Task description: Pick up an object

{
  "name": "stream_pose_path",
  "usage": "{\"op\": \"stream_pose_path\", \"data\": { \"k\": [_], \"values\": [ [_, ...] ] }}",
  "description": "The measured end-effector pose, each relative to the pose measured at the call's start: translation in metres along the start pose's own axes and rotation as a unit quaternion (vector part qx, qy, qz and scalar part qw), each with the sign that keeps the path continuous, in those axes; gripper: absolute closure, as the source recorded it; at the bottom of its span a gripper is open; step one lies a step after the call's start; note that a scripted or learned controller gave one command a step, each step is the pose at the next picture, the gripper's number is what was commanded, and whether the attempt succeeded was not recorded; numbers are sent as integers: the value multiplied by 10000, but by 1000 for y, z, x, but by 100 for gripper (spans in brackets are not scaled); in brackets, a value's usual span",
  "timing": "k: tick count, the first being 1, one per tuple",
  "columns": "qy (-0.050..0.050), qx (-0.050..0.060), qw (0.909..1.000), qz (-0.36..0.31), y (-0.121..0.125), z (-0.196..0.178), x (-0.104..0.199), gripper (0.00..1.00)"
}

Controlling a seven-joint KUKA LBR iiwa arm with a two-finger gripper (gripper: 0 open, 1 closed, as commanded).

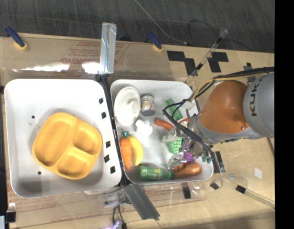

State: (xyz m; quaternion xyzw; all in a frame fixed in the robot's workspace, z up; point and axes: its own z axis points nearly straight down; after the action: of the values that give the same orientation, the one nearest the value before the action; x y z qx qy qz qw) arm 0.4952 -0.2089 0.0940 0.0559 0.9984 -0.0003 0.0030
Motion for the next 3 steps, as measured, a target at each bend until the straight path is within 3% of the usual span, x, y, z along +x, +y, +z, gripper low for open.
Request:
{"op": "stream_pose_path", "data": {
  "k": [1,2,3],
  "values": [
    [-20,0,10000,-20,1,-11,-2,100],
    [15,5,9690,2469,11,-25,-43,100],
    [15,11,9172,3983,25,-74,-42,100]
  ]
}}
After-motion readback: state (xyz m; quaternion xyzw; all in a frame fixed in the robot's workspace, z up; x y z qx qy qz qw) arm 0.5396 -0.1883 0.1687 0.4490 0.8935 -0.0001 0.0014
